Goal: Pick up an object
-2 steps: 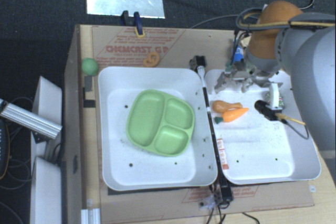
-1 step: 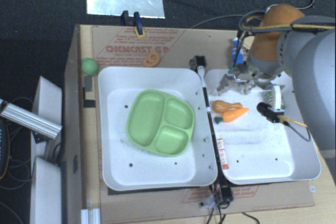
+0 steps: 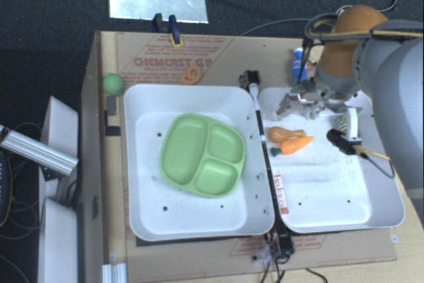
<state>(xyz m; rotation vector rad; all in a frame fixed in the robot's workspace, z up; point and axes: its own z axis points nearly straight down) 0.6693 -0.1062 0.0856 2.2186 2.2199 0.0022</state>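
Arm point(image 3: 391, 69) was grey w/ rounded orange band point(image 3: 348, 40) above wrist; metal gripper point(image 3: 303, 105), thin cables by band.

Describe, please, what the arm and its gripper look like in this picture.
The arm is a thick, rounded grey body with a glossy orange band above the wrist. Below the band sits the gripper, a small cluster of bare silvery metal parts. A dark cable loops beside the orange band, and a thin black cable runs up behind the arm.

Green divided plate point(image 3: 202, 154) in left bin point(image 3: 142, 209), carrot point(image 3: 292, 143) (orange) in right bin point(image 3: 344, 212), claw point(image 3: 299, 105) above
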